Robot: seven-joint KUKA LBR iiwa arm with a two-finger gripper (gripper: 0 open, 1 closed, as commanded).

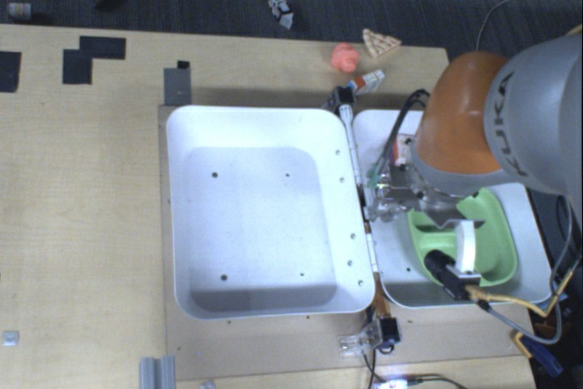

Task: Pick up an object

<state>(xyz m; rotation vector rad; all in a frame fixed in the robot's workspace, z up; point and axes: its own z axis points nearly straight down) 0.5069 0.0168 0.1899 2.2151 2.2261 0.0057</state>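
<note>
Jaws low in right bin (537, 223), by its left wall; cannot tell open or shut. Green scoop (474, 237) just right of jaws, touching or apart unclear. Left bin (255, 205) beyond.

Two white bins (264, 127), one green scoop (487, 228), one pink ball (345, 58)

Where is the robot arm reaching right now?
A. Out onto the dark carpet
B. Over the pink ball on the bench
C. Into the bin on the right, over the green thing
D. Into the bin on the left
C: the arm hangs over the right bin, above the green thing, while the left bin and the pink ball sit apart from it.
</note>
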